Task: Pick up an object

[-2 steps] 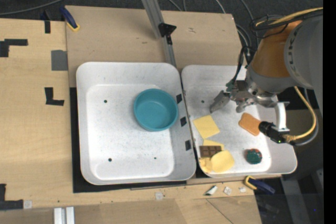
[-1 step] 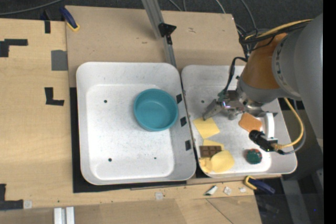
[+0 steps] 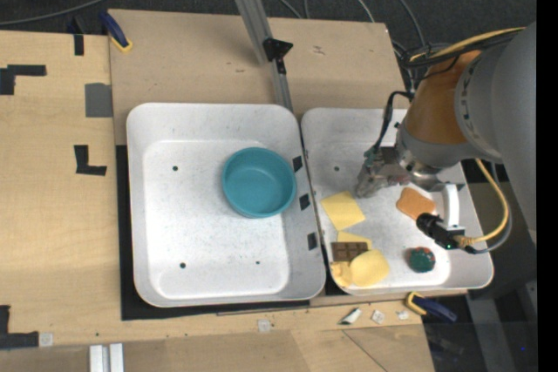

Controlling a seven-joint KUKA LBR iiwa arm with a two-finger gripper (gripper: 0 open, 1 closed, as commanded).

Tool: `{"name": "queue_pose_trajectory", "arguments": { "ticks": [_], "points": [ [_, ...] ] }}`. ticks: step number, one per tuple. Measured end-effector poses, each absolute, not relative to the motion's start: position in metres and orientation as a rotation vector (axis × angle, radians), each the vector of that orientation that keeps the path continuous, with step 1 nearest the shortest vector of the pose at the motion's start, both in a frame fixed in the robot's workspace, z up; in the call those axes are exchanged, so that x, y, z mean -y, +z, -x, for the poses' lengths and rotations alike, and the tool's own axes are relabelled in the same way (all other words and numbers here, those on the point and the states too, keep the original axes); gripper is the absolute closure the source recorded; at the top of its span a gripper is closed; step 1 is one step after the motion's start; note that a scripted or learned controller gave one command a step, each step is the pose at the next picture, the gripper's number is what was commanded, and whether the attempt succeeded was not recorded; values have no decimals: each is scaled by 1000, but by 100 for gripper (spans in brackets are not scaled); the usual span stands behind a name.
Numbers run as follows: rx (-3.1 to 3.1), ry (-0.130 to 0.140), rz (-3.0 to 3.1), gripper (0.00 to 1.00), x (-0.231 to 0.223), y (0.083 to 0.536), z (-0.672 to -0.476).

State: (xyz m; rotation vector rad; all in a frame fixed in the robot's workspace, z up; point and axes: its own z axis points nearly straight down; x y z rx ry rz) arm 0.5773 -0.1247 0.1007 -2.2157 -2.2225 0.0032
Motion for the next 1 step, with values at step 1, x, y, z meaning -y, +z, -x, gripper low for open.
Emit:
{"name": "queue_pose_trajectory", "arguments": {
  "ticks": [1],
  "points": [
    [2225, -3, 2219, 100, 114, 150, -576]
  ]
}}
